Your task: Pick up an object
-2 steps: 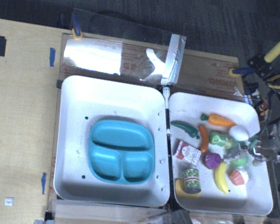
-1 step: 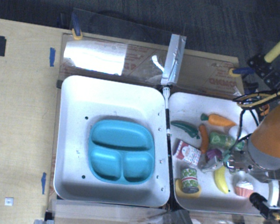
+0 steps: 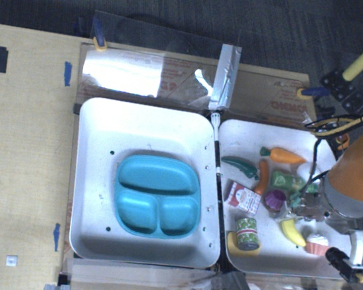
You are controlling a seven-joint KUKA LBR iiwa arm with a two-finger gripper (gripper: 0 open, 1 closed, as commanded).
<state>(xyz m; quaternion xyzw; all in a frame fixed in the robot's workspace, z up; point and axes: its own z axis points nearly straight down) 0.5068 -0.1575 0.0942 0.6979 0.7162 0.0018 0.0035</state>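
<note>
Smoothly moulded blue tray (image 3: 158, 194); glossy curved banana (image 3: 292, 232).

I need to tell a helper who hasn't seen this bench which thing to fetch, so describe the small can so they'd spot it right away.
Look in the right-hand white bin, the one crowded with toy food, not the one holding the blue tray. Along its near edge, towards the divider between the bins, stands a small can. It is the only round can there, with a green label, just below the red and white carton.
</note>
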